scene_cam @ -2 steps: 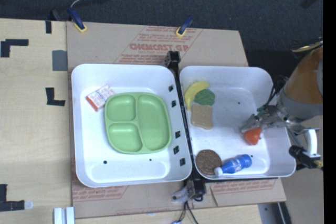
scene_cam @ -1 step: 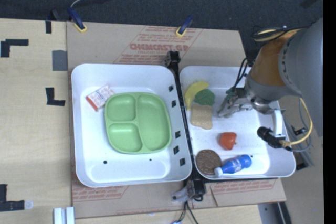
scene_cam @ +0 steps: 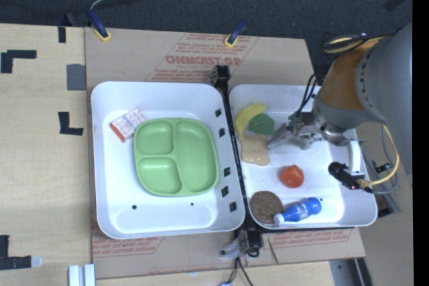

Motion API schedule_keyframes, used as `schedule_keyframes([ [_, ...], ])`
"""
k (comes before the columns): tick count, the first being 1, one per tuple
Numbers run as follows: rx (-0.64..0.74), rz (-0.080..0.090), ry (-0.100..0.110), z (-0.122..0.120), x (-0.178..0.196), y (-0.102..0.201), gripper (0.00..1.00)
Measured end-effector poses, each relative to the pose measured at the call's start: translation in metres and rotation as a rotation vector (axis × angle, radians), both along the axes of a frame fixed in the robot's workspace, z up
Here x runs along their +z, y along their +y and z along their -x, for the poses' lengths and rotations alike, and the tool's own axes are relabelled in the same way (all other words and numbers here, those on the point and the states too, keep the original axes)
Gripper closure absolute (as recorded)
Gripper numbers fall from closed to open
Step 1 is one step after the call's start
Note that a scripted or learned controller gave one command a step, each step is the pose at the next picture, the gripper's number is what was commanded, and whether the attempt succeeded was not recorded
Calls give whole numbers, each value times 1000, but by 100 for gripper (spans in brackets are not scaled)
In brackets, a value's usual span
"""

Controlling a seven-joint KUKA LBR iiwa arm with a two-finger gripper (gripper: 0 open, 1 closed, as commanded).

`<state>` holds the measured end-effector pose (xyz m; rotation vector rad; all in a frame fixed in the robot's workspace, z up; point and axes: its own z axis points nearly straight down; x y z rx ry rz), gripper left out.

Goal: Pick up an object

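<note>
The right bin [scene_cam: 348,211] holds a yellow banana [scene_cam: 249,112], a green lumpy object [scene_cam: 262,123], a tan flat piece [scene_cam: 255,150], a red-orange round object [scene_cam: 291,176], a brown round disc [scene_cam: 265,205] and a blue bottle [scene_cam: 300,209] lying on its side. My gripper [scene_cam: 283,134] is low in this bin, just right of the green object and the tan piece and pointing left at them. I see nothing held in it.
In the left bin [scene_cam: 107,197] lie a green divided plate [scene_cam: 176,156] and a small red-and-white packet [scene_cam: 127,124]. A black clip divider [scene_cam: 228,144] runs between the bins. The grey arm with its orange band [scene_cam: 345,80] covers the right bin's far right corner.
</note>
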<state>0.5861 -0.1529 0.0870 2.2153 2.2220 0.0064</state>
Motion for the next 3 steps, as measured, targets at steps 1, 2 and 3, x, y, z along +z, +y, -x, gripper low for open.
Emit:
schedule_keyframes([
  [1, -3, 2, 1, 60, 0, 26, 0],
  [2, -3, 3, -2, 94, 0, 32, 0],
  [3, -4, 4, -2, 94, 10, 31, 100],
])
